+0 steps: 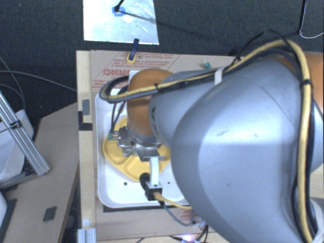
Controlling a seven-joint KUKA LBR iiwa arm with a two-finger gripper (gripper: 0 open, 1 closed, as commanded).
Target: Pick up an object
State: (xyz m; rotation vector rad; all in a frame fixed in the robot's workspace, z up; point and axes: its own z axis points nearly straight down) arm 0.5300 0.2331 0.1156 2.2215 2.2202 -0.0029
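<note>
Camera view showed the grey arm's gripper (132, 145), finger state impossible to tell, low over a flat yellow plastic object (114, 151) beneath it in the shallow white bin (109, 194).

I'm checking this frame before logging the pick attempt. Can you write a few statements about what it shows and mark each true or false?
1. The arm reaches down into a white bin. True.
2. A yellow object lies in that bin beside the wrist. True.
3. The yellow object is hanging in the air well above the bin. False: it lies low in the bin, partly hidden by the wrist.
4. The band above the wrist is green. False: the band is orange.
5. A yellow cable runs along the arm. True.
6. The bin sits on bare black carpet. False: it rests on brown cardboard.
</note>
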